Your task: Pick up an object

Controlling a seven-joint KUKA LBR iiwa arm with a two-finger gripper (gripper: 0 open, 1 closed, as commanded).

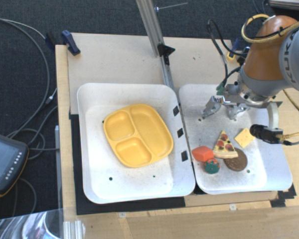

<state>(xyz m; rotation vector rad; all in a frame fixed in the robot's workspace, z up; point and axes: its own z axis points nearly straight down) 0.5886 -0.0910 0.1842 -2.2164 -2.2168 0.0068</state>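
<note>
Nearest us, in the right bin (pixel 276 180), we see a cluster of toy food: a red piece (pixel 203 154), a green and red round piece (pixel 212 166), a brown cookie (pixel 236 161), and a pizza slice (pixel 224 146) with red dots, its crust resting on the cookie. Just beside them to the right lies a yellow cheese wedge (pixel 244 138). We see the gripper (pixel 222 111) above the bin's far part, well apart from the food, its fingers spread with nothing between them. A yellow divided tray (pixel 137 134) sits in the left bin (pixel 97 183).
</note>
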